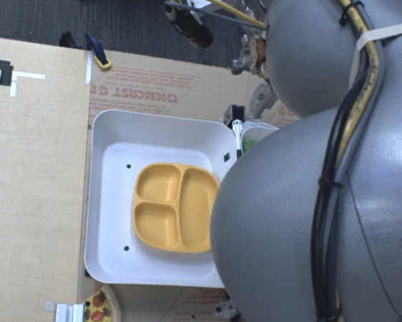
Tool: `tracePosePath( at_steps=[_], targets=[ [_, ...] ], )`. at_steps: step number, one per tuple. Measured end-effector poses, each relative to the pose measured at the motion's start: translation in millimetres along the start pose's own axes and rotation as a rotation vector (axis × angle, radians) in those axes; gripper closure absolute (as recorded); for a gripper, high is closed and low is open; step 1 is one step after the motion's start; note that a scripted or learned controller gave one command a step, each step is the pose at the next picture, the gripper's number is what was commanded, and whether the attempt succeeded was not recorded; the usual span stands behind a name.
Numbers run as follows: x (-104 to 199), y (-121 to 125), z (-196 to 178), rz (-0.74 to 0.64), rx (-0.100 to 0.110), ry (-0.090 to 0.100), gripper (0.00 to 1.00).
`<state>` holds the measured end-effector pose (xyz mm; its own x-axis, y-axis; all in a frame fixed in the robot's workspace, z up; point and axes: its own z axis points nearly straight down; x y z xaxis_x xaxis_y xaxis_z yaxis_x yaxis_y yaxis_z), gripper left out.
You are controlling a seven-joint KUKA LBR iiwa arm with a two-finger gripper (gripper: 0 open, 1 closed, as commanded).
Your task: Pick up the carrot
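The grey arm (pixel 325 207) bulks over the right half of the camera view and covers the right bin almost entirely. Only a sliver of that bin's rim (pixel 258 131) shows, with a hint of green inside it. The left white bin (pixel 112 183) holds a yellow three-compartment plate (pixel 174 208) lying flat in its middle. The carrot and the gripper are hidden behind the arm's body.
A cardboard sheet (pixel 144 89) lies under the bins. A small pizza-print toy (pixel 100 310) sits below the left bin's front edge. Cables and a black cylinder (pixel 191 22) hang at the top. The wooden bench (pixel 26 173) stretches to the left.
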<state>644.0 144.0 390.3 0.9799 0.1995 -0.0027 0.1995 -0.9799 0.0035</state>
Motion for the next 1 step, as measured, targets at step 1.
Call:
tracePosePath(
  at_steps=[1],
  targets=[
    [7.7,-41.5,-150.2,-0.005,0.002,0.003,0.0]
  ],
)
